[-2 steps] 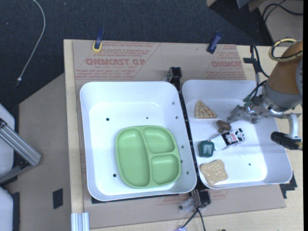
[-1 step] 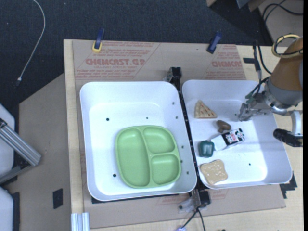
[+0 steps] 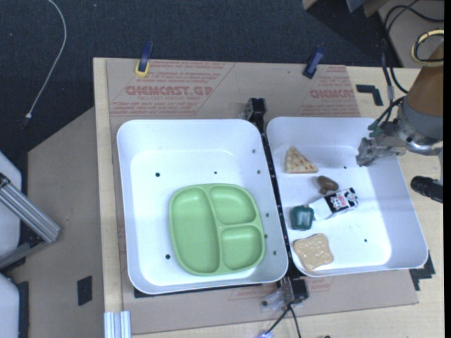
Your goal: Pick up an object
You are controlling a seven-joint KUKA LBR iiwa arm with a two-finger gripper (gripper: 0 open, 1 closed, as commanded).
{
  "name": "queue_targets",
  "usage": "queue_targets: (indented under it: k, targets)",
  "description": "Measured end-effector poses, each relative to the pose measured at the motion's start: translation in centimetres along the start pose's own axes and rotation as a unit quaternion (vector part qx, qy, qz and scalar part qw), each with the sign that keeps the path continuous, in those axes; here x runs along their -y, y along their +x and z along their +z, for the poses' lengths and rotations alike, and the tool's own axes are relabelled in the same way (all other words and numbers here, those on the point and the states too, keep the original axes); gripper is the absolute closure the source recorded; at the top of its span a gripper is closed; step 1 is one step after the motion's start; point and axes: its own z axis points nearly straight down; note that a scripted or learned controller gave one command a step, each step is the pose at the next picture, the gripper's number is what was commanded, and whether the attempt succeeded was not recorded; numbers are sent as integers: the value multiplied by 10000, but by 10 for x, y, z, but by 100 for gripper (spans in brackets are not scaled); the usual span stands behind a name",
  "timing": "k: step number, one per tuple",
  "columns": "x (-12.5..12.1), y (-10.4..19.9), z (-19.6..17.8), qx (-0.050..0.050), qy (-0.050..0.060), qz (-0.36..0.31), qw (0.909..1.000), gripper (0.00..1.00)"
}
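- The gripper [image 3: 368, 153] hangs over the right bin [image 3: 394, 252] at about its 1 o'clock corner; nothing sits between its fingers, and whether they are spread or closed cannot be told.
- At the bin's 11 o'clock lies a triangular waffle wedge [image 3: 300, 160].
- Toward the centre rest a brown lump [image 3: 327, 184] and, just beside it at 5 o'clock, a small black-and-white carton [image 3: 340, 201].
- A teal cup [image 3: 303, 217] sits at the bin's 9 o'clock edge.
- A toast slice [image 3: 313, 251] lies at 7 o'clock.
- The left bin [image 3: 141, 153] holds a green divided tray [image 3: 215, 228].
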Motion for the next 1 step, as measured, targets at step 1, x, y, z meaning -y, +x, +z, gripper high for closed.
queue_targets:
  k: [1]
  targets:
    - [2, -6, -46, 4, 1, 8, 10000, 100]
